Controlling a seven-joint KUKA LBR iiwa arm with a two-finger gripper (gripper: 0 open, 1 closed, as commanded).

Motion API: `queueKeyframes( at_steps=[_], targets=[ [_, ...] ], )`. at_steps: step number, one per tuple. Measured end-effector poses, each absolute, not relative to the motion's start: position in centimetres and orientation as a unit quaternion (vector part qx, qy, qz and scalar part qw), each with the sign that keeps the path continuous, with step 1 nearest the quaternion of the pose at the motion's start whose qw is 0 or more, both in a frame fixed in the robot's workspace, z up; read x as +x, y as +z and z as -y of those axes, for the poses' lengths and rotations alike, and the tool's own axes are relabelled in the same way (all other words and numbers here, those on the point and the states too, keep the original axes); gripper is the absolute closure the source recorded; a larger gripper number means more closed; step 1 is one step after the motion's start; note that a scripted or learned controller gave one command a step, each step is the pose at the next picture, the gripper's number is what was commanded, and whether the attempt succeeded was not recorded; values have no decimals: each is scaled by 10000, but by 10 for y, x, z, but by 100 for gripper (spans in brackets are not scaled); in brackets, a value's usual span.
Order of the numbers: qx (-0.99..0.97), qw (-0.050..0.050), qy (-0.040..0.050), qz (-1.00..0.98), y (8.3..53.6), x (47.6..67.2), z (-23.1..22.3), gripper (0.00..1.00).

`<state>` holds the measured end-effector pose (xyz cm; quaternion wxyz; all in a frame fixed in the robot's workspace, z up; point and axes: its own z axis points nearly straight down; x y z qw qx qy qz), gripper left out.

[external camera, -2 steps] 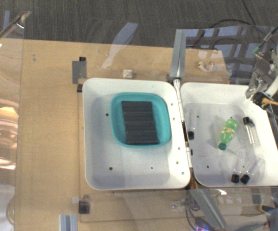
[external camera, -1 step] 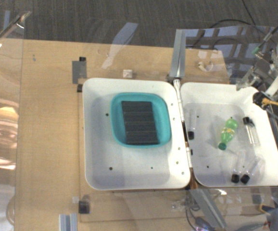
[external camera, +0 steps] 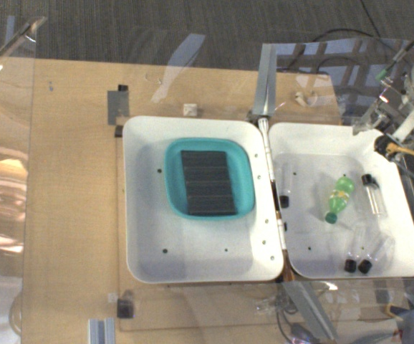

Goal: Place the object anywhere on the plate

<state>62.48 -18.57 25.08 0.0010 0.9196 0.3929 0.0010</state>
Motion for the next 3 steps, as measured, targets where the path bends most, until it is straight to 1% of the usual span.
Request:
queueKeyframes(
  at_steps=[1,2,3],
  targets=[
    [9178,19,15,-3970,261,626,184,100],
    [9178,19,13,-3971,261,626,184,0],
    [9268,11,4,-3755,231,644,194,0]
  ],
)
